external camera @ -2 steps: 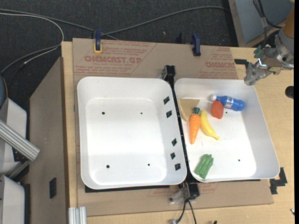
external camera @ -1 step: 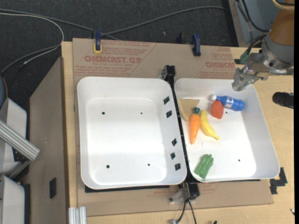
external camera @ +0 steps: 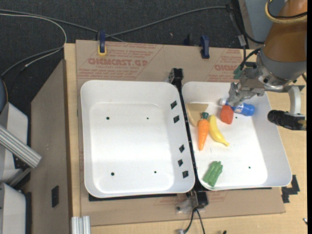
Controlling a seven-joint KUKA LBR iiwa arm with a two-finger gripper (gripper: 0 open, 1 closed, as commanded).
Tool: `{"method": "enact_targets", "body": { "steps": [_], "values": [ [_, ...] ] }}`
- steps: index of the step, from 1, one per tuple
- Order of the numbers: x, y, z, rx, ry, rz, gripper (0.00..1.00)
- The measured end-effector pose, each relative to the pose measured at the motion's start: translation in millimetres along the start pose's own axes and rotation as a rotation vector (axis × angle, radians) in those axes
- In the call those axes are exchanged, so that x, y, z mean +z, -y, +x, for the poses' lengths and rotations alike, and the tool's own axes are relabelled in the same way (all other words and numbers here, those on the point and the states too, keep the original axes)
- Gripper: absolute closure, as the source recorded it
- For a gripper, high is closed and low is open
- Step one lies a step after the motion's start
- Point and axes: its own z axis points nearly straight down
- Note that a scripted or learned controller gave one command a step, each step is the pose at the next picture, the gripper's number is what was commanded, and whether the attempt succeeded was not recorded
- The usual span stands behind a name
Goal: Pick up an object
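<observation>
The right bin (external camera: 263, 160) holds several toy foods. An orange carrot (external camera: 202, 131) and a yellow banana (external camera: 218, 131) lie side by side near its left wall. A red piece (external camera: 226, 114) and a blue piece (external camera: 247, 109) sit further back, and a green vegetable (external camera: 212, 173) lies near the front. My gripper (external camera: 235, 99) hangs low over the back of this bin, directly above the red piece and beside the blue one. Its tip merges with those two pieces in the view.
The left bin (external camera: 92, 130) stands beside the right one, with a black divider (external camera: 183, 130) between them. A tan wedge (external camera: 194, 112) lies against the right bin's left wall. Two clamps (external camera: 102, 43) (external camera: 204, 47) hold the cardboard at the back.
</observation>
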Motion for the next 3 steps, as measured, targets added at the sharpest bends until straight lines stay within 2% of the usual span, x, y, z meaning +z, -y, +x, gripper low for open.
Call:
{"method": "enact_targets", "body": {
  "steps": [1, 2, 3],
  "values": [
    [18.2, 27.4, 48.1, 0.000, 0.000, 0.001, 1.00],
    [17.1, 46.8, 104.4, -0.002, -0.001, 0.000, 1.00],
    [29.3, 78.3, 150.2, 0.000, 0.000, 0.002, 1.00]
  ]
}}
